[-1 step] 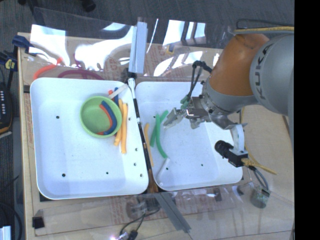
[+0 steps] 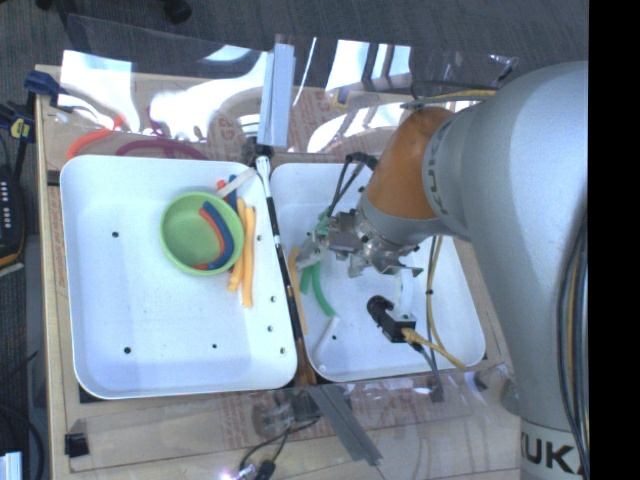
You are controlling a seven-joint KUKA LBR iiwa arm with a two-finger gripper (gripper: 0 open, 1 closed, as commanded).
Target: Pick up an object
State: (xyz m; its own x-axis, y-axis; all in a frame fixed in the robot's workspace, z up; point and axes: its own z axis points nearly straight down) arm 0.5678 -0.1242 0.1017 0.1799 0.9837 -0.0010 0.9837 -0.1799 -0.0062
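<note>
My gripper [image 2: 330,240] is low in the right bin [image 2: 455,353], near its left wall, below the orange band of the wrist [image 2: 405,168]. A green curved strip [image 2: 318,293] lies on the bin floor just under and in front of the gripper. A small green bit [image 2: 323,230] shows at the gripper's left side; I cannot tell whether it is held. The arm hides most of this bin's right half.
The left bin [image 2: 130,308] holds a green bowl [image 2: 195,233] with blue and red pieces inside, and orange sticks [image 2: 243,258] beside it. A ridge [image 2: 280,268] divides the two bins. A black part with a yellow cable [image 2: 392,323] hangs from the arm over the right bin.
</note>
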